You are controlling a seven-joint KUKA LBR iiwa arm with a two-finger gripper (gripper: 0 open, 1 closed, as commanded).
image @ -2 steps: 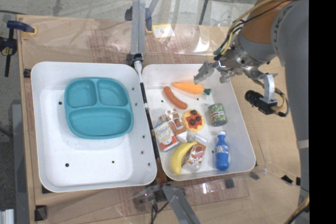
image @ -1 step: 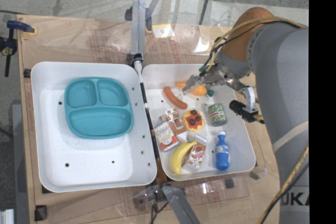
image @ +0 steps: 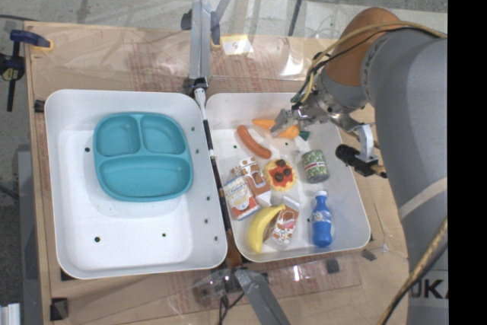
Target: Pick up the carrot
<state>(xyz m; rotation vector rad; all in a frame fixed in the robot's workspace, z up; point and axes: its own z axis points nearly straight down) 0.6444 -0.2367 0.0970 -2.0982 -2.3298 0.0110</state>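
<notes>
The carrot (image: 265,122) is a small orange piece lying near the far side of the right bin (image: 346,198). My gripper (image: 288,122) is down on its right end, reaching in from the right. The gripper's body covers the carrot's middle, and more orange shows just below it. Whether the carrot is gripped is hidden from this angle.
Close by lie a sausage (image: 253,141), a green can (image: 313,165), a berry tart (image: 280,174), small cartons (image: 240,194), a banana (image: 262,227) and a blue bottle (image: 322,219). The left bin (image: 68,240) holds a teal divided plate (image: 142,155).
</notes>
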